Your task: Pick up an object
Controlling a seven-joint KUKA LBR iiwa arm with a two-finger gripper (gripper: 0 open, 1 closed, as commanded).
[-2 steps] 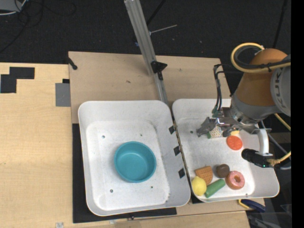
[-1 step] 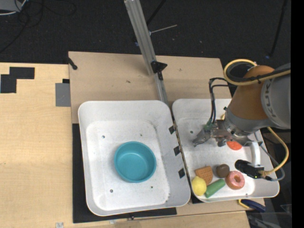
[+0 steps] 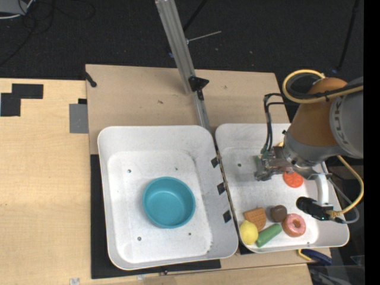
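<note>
In the right bin [image 3: 243, 141], my gripper [image 3: 265, 171] hangs low over the floor near the middle, below the orange-banded wrist. An orange-red round object [image 3: 293, 179] lies just to its right, partly hidden by the arm. Along the bin's front edge sit a yellow lemon [image 3: 249, 233], a tan waffle-like piece [image 3: 255, 217], a green cylinder [image 3: 268, 234], a brown lump [image 3: 278, 212] and a pink donut [image 3: 294, 225]. I see nothing between the fingers.
The left bin [image 3: 119, 141] holds a teal bowl [image 3: 169, 202]. A slanted metal rail [image 3: 181, 46] rises behind the bins. Black clips [image 3: 220, 187] sit on the divider between the bins. Cables loop at the arm's right.
</note>
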